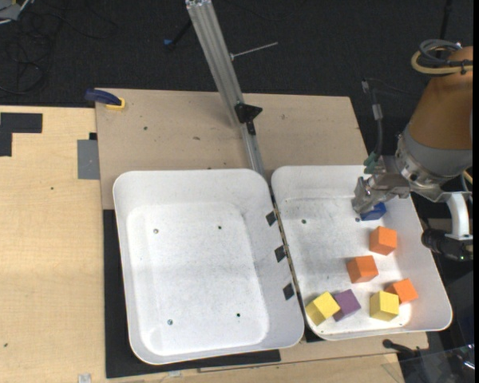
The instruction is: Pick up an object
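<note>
Where speckled white plastic dips, metal gripper (369, 199) over small blue block (374, 211), jaw state unclear.

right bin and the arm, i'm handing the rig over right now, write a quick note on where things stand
End effector: low over the upper part of the right bin, right at a blue block. Whether it grips the block cannot be told from the camera view.
Also in the right bin: three orange blocks, two yellow blocks, one purple block.
Left bin: holds no blocks.
Done: arm is down at the blue block.
Left: confirm a grasp and lift a block.
</note>
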You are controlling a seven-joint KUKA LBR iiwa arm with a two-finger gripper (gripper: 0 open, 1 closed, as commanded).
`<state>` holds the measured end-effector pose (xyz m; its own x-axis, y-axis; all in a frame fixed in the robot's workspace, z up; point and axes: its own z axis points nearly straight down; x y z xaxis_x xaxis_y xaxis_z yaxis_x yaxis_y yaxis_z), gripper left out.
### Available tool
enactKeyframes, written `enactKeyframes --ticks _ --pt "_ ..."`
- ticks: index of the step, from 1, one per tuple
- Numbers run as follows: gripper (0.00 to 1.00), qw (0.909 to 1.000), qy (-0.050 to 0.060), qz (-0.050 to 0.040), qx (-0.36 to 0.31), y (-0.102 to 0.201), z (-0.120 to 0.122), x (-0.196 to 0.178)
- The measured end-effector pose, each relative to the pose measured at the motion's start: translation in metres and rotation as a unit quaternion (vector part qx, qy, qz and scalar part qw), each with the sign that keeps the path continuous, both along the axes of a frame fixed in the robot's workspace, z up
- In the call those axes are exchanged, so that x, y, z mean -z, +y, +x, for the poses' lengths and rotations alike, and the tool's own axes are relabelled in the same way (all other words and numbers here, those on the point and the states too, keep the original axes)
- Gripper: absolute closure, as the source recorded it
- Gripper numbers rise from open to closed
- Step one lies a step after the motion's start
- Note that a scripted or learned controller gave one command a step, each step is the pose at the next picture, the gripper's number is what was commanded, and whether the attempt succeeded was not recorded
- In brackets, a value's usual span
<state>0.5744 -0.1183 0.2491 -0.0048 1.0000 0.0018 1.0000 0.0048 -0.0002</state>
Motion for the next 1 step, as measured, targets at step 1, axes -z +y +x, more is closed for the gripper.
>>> enactKeyframes --ticks 1 --pt "1.0 1.0 0.002 0.0003 0.001 0.0482 -0.0056 0.0033"
